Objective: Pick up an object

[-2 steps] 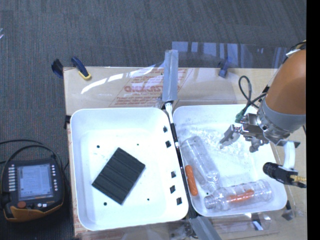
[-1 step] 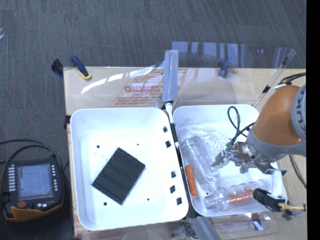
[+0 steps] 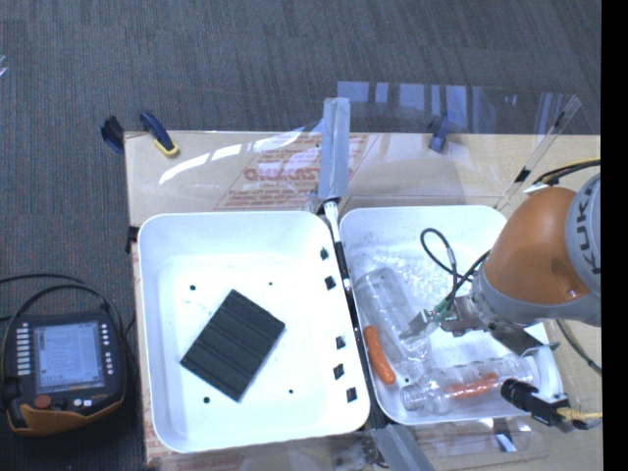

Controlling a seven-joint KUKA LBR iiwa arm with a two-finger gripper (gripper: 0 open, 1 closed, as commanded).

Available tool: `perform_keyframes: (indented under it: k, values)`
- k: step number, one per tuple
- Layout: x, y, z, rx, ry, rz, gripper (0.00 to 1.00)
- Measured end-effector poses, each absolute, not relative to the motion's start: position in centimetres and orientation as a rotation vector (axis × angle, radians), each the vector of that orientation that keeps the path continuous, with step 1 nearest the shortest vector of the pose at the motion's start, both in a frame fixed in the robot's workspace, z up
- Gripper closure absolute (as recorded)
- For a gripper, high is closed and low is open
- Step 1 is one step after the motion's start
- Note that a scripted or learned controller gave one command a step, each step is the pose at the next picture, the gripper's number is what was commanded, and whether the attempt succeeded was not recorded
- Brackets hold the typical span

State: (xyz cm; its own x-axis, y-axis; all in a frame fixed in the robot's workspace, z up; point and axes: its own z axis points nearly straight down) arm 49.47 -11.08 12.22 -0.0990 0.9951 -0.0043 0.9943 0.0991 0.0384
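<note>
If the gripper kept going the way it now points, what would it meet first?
Probably the clear plastic bottle lying in the right bin: the gripper points toward the view's left, right beside it. Depth is unclear from above, so it might pass over.

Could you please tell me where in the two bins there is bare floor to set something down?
The left bin has bare floor all around the black pad, widest along its far wall. The right bin is crowded: clear bottles, an orange piece and the arm fill it.
</note>
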Motion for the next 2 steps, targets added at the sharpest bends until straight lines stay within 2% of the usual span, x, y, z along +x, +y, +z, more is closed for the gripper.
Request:
perform_keyframes:
  k: [1, 2]
  values:
    - [49.5, -9.9, 11.7, 1.892, 2.427, 0.043, 0.00]
    - [49.4, -10.4, 15.8, 2.133, 2.310, -0.002, 0.00]
